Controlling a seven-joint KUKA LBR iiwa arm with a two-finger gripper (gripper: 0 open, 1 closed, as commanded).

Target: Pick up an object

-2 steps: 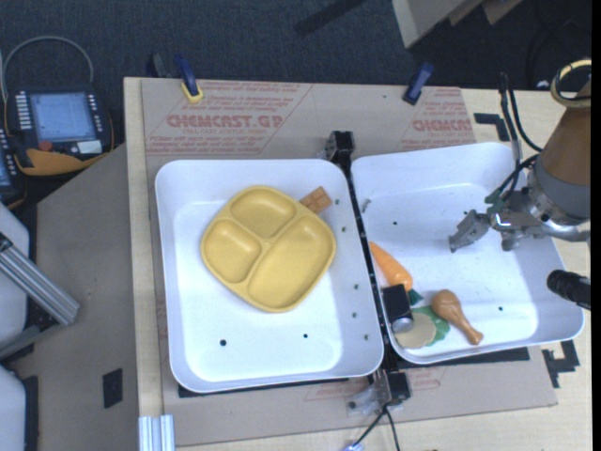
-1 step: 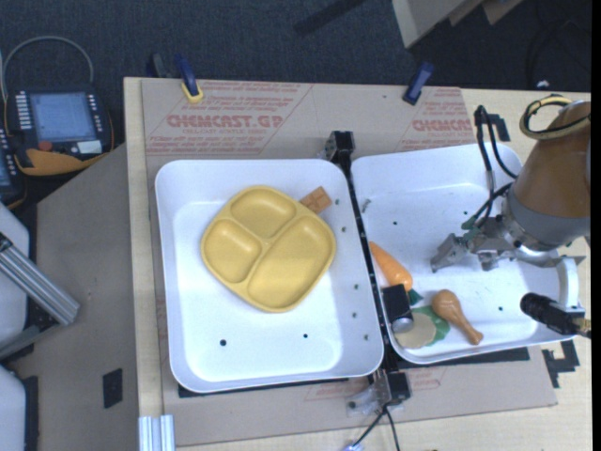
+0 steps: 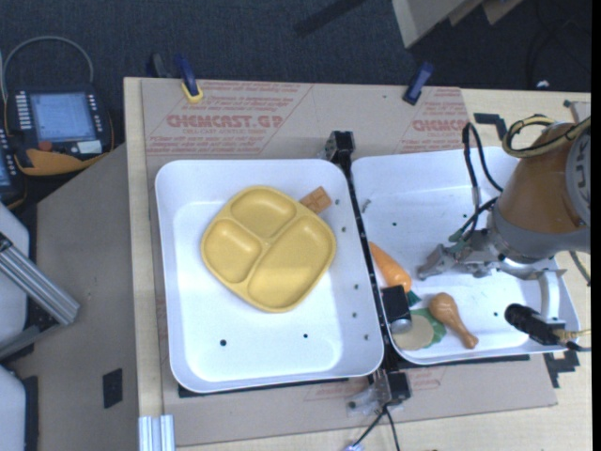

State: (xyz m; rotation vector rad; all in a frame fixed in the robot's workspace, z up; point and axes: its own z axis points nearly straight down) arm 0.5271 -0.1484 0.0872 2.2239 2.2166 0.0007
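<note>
Camera view: a grey arm with an orange band (image 3: 537, 195) reaches in from the right over the right-hand white bin (image 3: 441, 172), its gripper (image 3: 451, 257) low above the bin floor; whether the fingers are open or closed cannot be told from this angle, and nothing is seen between them. Just left of the gripper an orange carrot (image 3: 389, 266) lies by the bin's left wall. Nearer the front edge lie a toy chicken drumstick (image 3: 453, 318), a green disc (image 3: 420, 334) and a small black-and-silver object (image 3: 395, 307). In the left bin (image 3: 188, 327) a yellow divided plate (image 3: 269, 247) rests, a tan block (image 3: 315, 199) touching its upper right rim
</note>
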